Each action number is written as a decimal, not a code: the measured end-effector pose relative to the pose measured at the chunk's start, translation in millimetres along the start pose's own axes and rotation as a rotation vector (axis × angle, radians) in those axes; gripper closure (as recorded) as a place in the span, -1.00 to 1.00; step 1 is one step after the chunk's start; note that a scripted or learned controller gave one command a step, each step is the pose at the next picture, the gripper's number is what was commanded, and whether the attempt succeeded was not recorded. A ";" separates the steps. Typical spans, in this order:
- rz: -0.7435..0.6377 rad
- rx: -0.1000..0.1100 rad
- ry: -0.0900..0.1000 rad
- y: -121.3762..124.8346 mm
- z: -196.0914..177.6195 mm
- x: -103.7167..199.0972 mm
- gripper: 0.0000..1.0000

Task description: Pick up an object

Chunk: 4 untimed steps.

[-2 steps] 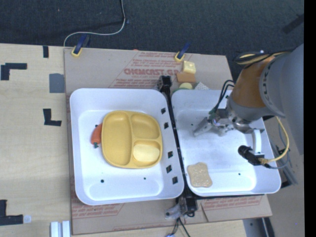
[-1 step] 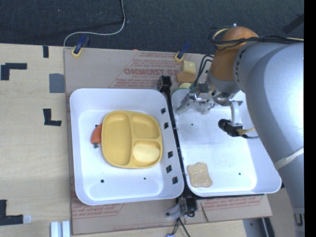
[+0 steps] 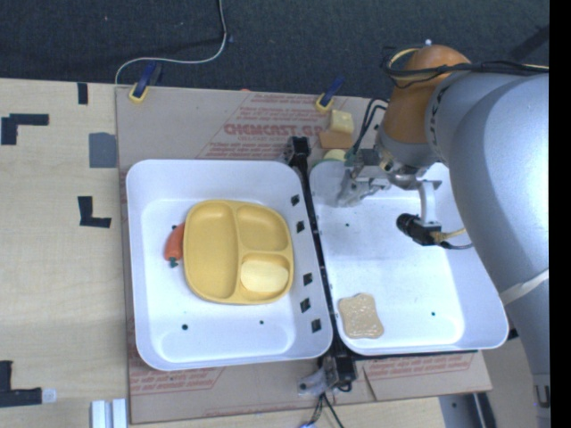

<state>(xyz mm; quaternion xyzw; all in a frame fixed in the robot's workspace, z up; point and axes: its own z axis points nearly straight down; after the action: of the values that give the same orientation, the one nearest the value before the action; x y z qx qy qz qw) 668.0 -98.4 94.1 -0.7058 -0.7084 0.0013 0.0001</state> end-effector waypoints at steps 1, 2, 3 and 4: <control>0.000 0.001 -0.001 -0.2 0.5 -0.3 -1.00; 0.003 0.000 0.000 -8.9 10.2 -3.4 -1.00; 0.002 -0.001 0.001 -0.5 9.9 -7.0 -1.00; 0.000 -0.001 0.000 -0.7 0.0 -6.5 1.00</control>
<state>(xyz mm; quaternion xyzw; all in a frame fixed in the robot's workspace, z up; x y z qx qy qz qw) 667.4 -104.9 94.1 -0.7059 -0.7083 0.0007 -0.0001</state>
